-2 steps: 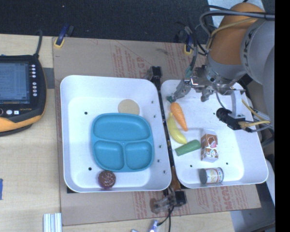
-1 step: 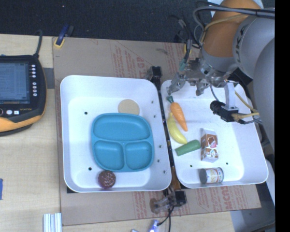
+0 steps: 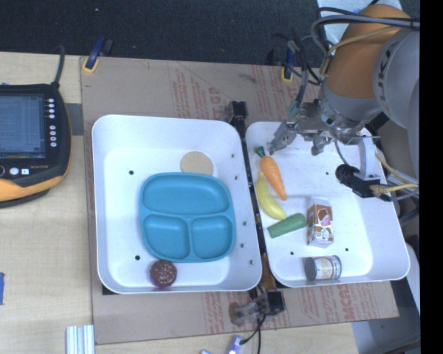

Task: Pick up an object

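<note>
A tablet [image 3: 18, 142] with an orange rim lies on the worktop [image 3: 37, 271] left of the bins, and brown cardboard [image 3: 170, 87] lies under both bins. Blue clamps [image 3: 94, 54] hold the cardboard's far edge.

The arm [image 3: 376, 57] reaches in from the right, its orange band high over the right bin's [image 3: 384, 249] far end. The tool [image 3: 301, 135] hangs above that bin's far left corner, its two fingers [image 3: 280, 137] spread apart with nothing between them. Cables loop around the wrist.

In the right bin, a carrot [image 3: 272, 177] lies just below the tool, its green top toward the fingers. A banana [image 3: 269, 201] touches the carrot's lower side, and a green piece [image 3: 286, 226] lies just beside the banana's end. A small carton [image 3: 320, 223] sits next to it, and a can [image 3: 323, 268] lies on its side near the front wall.

The left bin [image 3: 114, 198] holds a blue divided tray [image 3: 186, 217], a tan disc [image 3: 196, 162] behind it, and a dark round object [image 3: 163, 273] at the front.
</note>
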Available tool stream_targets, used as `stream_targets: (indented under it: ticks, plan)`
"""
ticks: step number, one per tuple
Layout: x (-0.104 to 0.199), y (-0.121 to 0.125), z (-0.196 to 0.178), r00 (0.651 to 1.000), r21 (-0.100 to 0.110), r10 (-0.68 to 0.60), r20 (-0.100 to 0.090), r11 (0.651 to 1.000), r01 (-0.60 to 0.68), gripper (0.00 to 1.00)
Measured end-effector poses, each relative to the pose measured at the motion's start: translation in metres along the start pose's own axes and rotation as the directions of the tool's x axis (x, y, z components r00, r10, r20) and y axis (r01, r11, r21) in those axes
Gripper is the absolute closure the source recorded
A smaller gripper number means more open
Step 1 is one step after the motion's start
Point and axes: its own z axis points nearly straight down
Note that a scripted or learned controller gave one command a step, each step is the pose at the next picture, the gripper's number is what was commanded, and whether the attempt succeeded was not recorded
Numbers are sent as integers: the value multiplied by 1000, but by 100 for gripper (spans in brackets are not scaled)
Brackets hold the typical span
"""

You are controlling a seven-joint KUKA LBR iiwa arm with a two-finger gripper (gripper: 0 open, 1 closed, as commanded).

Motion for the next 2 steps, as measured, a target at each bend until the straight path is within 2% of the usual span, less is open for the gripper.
stream_targets:
  ticks: [1, 2]
  plan:
    - [16, 29, 0, 1000, -2, -2, 0, 1000, 2, 0]
    - [5, 8, 0, 1000, 0, -1, 0, 1000, 1, 0]
